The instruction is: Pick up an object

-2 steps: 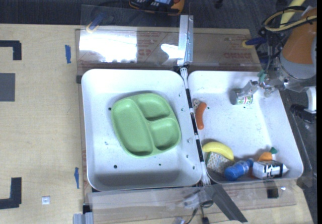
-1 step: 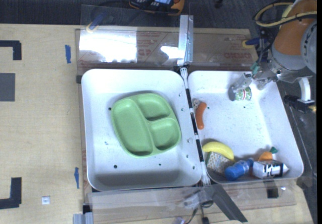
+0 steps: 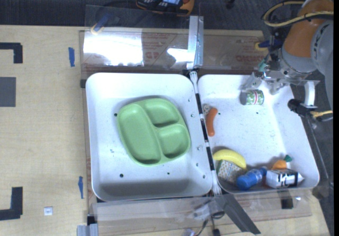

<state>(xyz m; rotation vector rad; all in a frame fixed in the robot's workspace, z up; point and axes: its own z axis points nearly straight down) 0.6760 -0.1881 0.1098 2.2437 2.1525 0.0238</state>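
We can't tell how the gripper (image 3: 263,82) is set, so we should center it squarely over the little can (image 3: 252,97) before squeezing.

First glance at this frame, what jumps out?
The green divided plate sits in the middle of the left bin. In the right bin, toys crowd the near edge: a yellow banana, a blue bottle and a white bottle, with an orange carrot by the divider. The pincer hangs at the far end over a small green-banded can.
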